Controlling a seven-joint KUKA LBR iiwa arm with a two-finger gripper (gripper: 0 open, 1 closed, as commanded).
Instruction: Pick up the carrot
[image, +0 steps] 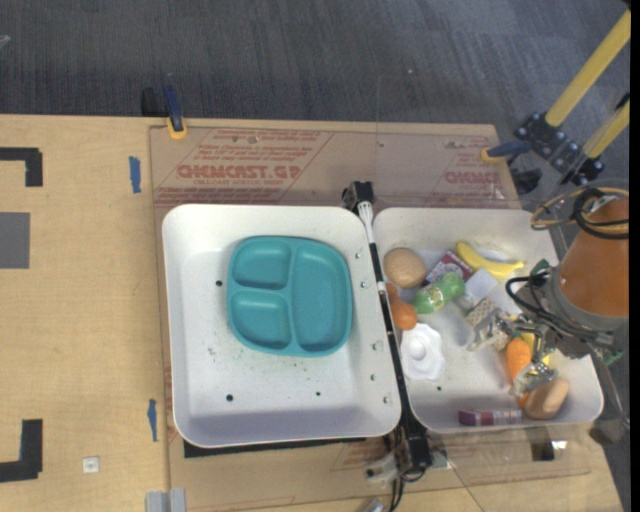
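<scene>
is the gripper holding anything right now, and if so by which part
It cannot be told. The gripper is down in the right bin right at the carrot, but the wrist hides whether the carrot is actually gripped.

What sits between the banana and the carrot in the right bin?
In the camera view, a pale crumpled packet lies between the banana and the carrot, with bare bin floor above it.

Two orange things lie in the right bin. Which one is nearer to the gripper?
The orange carrot at the gripper, in the bin's right part. The other, a round orange piece, lies against the bin's left wall, beside the brown potato.
</scene>
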